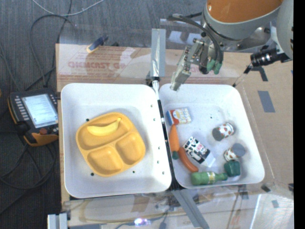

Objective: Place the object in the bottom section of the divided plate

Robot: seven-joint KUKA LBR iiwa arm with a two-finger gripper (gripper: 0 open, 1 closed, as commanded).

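Note:
A yellow divided plate [125, 152] lies in the left bin [71, 175]. A yellow banana [104, 127] rests in its top section; the lower-left section [102, 161] and the right section hold nothing. My gripper [177, 82] hangs at a slant over the back left corner of the right bin [248, 123], with nothing seen in it. It is above and clear of the small red and white carton [180, 116].
The right bin holds an orange carrot [174, 140], a cow-patterned carton [196, 150], two small cans [224, 130] [234, 152], a green bottle [208, 177] and a dark green piece [232, 168]. A teach pendant [35, 111] lies left of the bench.

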